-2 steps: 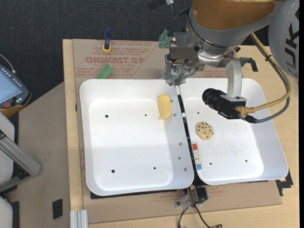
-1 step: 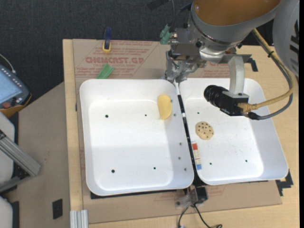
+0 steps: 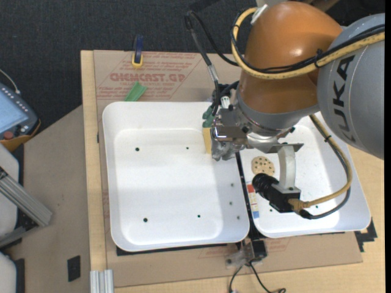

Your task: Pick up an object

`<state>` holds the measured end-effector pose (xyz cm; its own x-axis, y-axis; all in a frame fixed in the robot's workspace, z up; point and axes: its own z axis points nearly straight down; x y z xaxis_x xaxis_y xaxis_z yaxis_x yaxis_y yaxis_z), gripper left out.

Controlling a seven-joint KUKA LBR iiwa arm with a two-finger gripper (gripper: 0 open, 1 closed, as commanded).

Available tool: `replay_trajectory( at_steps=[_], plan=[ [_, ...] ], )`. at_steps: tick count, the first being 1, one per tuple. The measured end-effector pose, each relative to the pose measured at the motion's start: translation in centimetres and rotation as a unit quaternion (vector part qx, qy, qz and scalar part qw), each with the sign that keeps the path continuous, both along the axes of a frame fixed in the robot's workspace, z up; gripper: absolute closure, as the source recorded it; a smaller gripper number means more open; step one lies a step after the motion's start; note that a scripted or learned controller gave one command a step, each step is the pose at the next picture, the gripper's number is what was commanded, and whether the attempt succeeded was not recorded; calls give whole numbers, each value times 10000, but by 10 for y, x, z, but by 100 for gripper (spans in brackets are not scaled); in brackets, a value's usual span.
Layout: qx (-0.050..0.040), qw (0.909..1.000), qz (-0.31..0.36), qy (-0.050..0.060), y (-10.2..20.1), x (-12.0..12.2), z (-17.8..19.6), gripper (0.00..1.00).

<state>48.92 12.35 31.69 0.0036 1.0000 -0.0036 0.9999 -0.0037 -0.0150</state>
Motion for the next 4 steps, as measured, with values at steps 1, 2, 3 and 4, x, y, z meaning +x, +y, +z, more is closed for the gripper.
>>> replay_trajectory(
  at_steps=[1, 2, 3, 4],
  plan=[
    [19, 9999, -11, -113, -56, -10, 70, 100],
    [18, 10000, 28, -88, -27, 9, 65, 100],
    [20, 9999, 33, -97, 5, 47, 69, 100],
    [20, 9999, 23, -102, 3, 46, 80, 100]
  ],
)
